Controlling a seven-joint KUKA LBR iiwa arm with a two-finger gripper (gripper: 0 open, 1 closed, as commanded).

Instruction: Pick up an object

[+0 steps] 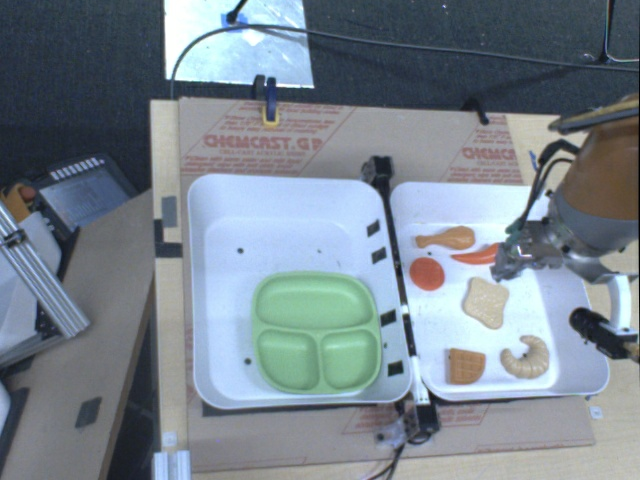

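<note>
The gripper point(508, 261) hovers at the red pepper point(474, 257); whether it grips cannot be told. Centre over the pepper, then descend straight

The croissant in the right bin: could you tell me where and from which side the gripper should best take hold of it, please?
Probably across the thick middle of the croissant, coming straight down from above. It lies flat as a curved arch near the right bin's front right corner; its ends taper, and the waffle piece lies apart on its left, leaving room for the fingers.
</note>
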